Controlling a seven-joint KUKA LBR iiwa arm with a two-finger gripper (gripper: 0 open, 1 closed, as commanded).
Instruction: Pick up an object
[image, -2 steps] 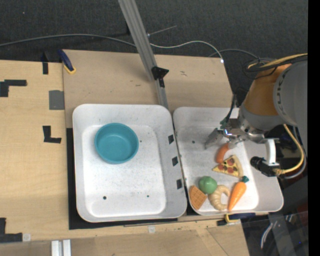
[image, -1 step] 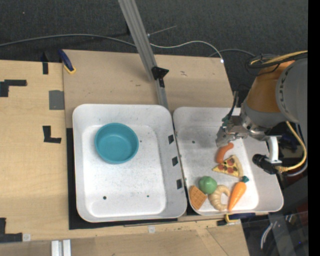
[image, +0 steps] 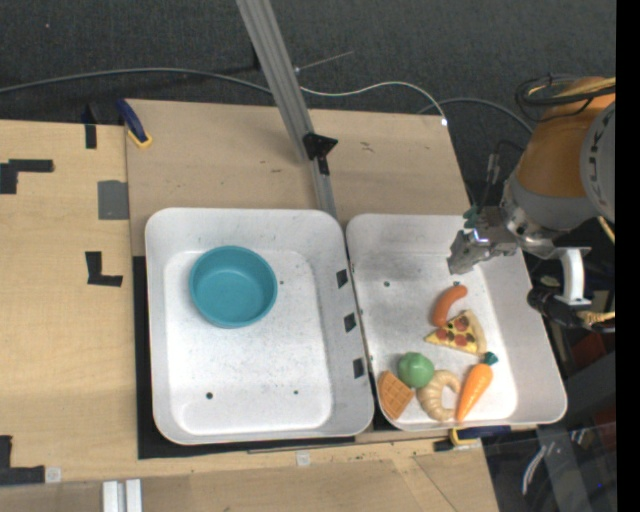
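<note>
The right bin (image: 400, 250) holds a cluster of toy foods near its front right: an orange-red sausage (image: 447, 303), a pizza slice (image: 458, 333), a green ball-shaped piece (image: 416, 369), a waffle-like wedge (image: 396, 396), a pale croissant-shaped piece (image: 438, 396) and a carrot (image: 474, 389). My gripper (image: 463, 255) hangs over the bin's back right part, just behind the sausage, with nothing visible between its fingers. The arm's orange band (image: 560, 160) sits above it at the right edge.
The left bin (image: 180, 390) carries a teal bowl (image: 233, 286) near its back left. A grey metal pole (image: 290, 100) slants down from the top to the gap between the bins. Cables run across the dark floor behind the bench.
</note>
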